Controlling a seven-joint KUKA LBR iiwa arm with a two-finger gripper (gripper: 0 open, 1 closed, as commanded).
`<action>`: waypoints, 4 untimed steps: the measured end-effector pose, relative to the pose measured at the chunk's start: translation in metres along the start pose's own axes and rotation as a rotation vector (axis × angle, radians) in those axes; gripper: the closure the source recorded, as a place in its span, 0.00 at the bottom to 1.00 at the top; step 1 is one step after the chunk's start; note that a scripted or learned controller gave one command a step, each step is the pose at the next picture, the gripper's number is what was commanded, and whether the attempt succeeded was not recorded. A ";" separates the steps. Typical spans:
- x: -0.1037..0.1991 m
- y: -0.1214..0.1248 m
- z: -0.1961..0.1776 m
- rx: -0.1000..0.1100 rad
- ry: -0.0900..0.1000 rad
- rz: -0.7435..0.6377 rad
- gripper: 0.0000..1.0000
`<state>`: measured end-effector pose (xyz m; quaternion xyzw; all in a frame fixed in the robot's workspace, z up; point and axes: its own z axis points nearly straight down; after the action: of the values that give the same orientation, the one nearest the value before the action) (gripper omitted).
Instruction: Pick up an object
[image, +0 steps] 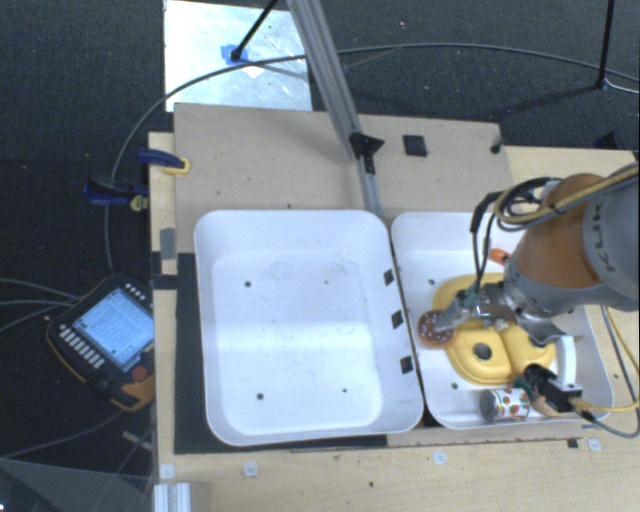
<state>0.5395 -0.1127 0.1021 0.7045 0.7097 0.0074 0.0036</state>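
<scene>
Bench cardboard bears two bins; nearest, a small can (506, 403) lies by the right bin (425, 250) front wall. Behind it yellow toys (483, 350) sit under the gripper (468, 312); whether it's closed, I cannot tell. Best descend centred on one toy.

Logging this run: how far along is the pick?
Done: the arm has reached into the right bin, with the gripper low over the yellow objects. In hand: nothing visibly gripped. Left: grasp and lift an object; the small can also lies untouched at the front rim.
</scene>
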 end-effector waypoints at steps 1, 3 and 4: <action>0.009 0.005 -0.014 -0.005 0.016 -0.009 1.00; 0.007 0.016 -0.125 0.009 -0.007 0.002 1.00; 0.007 0.016 -0.104 0.015 -0.006 0.005 1.00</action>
<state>0.5536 -0.1059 0.2059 0.7062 0.7080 -0.0001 0.0007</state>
